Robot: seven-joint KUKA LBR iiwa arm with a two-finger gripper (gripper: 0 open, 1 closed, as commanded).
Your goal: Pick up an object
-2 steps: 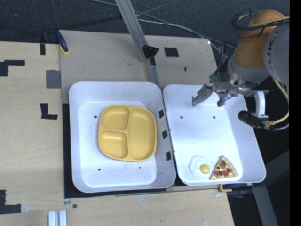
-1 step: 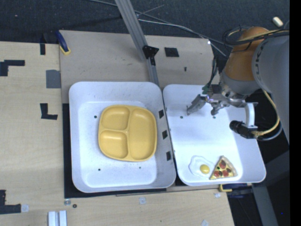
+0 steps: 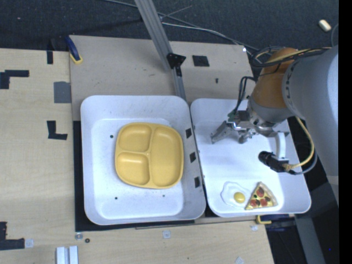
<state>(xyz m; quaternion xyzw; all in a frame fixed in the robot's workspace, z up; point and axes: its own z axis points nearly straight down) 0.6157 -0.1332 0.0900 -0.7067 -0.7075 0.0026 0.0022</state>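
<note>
Two small toys, a fried egg (image 3: pixel 234 194) and a pizza slice (image 3: pixel 260 197), lie at the right bin's (image 3: pixel 214 153) near edge, so the gripper (image 3: pixel 231 132), jaws spread wide and holding nothing, should descend centred over one.

A robotics lab: a plywood bench (image 3: pixel 33 147) marked with black tape, two white bins (image 3: pixel 93 147), loose cables (image 3: pixel 209 32) and toy food (image 3: pixel 261 197) for testing.

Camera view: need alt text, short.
A grey robot arm with an orange band reaches from the right, its end effector over the right white bin, which holds a toy fried egg and pizza slice. The left bin holds a yellow divided plate.
</note>
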